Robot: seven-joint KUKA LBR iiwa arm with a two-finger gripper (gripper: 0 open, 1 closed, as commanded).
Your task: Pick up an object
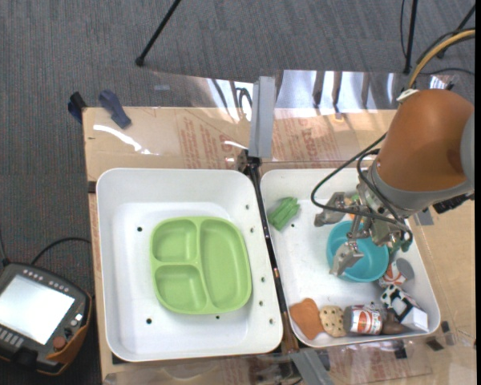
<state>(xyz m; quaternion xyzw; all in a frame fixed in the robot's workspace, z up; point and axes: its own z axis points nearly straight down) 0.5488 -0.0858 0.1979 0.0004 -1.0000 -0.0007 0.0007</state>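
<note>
My gripper (373, 253) hangs low over a teal bowl (359, 266) in the right bin (305, 275). Its fingers look spread: one silver finger (345, 259) is at the bowl's left rim and the other by its right rim. Nothing shows between them. The bowl's far part is hidden by the wrist. A small green object (284, 212) lies at the bin's upper left, apart from the gripper. Along the front wall lie an orange-brown piece (307, 318), a cookie (332, 319), a small can (362, 321) and a black-and-white item (397, 301).
The left bin (120, 279) holds a green divided plate (200, 263). A white box (414, 318) sits in the right bin's front right corner. A pendant with a screen (32, 315) lies on the floor at the lower left.
</note>
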